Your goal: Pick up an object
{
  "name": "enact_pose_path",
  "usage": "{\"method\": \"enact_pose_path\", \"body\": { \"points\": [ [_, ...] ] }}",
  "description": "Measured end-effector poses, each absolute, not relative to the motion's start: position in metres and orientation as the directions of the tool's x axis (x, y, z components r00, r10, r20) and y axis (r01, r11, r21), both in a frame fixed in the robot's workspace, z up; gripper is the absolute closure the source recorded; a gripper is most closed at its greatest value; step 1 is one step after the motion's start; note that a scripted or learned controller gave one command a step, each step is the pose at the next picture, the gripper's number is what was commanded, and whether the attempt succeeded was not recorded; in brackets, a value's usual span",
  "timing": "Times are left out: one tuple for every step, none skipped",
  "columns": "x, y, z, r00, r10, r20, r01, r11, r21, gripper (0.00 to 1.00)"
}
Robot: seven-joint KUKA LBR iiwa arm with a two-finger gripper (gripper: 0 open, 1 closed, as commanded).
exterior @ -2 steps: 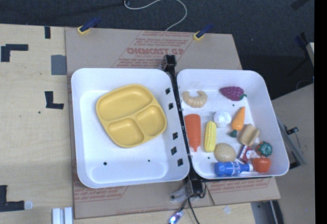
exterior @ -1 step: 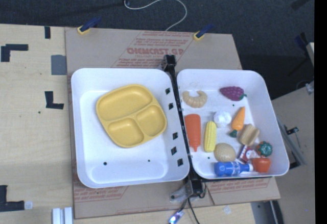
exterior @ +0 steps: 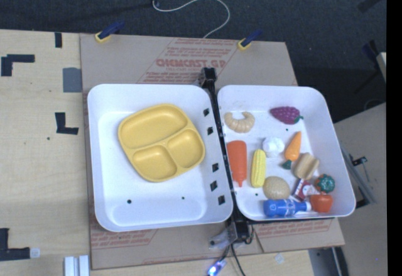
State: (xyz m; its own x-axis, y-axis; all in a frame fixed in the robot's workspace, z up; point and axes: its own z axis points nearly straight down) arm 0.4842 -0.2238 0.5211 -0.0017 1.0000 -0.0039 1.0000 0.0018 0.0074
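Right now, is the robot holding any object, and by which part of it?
Nothing is held. All the toy foods lie loose in the right bin, among them the orange carrot, the corn cob and the blue bottle. The yellow tray lies in the left bin.

Small toy foods lay scattered in the right bin point(exterior: 317, 102): a croissant point(exterior: 240, 121) and purple grapes point(exterior: 285, 114) near its far edge, an orange sausage point(exterior: 237, 161) beside a corn cob point(exterior: 258, 168) by its left wall, a blue bottle point(exterior: 284, 207) along its near edge.
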Motion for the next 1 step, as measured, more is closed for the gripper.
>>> {"method": "enact_pose_path", "body": {
  "points": [
    [0.4839, -0.2238, 0.4964, 0.000, 1.000, -0.001, 1.000, 0.000, -0.001, 1.00]
  ]
}}
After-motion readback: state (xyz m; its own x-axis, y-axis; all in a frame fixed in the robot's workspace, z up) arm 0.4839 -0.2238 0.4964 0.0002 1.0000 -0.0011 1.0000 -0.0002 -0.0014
